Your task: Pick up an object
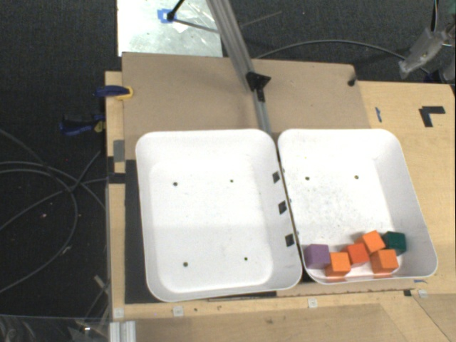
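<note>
Blocks (358,253) clustered along the near wall of the right white bin (342,155): purple cube (317,254) leftmost, four orange ones packed touching, dark green cube (395,242) rightmost. Left white bin (206,191) just beside, on brown bench (185,91).

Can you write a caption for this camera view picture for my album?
Four orange blocks, a purple block and a green block huddle in the right bin's near corner.

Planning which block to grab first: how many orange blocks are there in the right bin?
4, all clustered in the right white bin's near corner: small orange cube, orange block, orange block, orange block. The purple and dark green blocks flank them; another could hide beneath.
</note>
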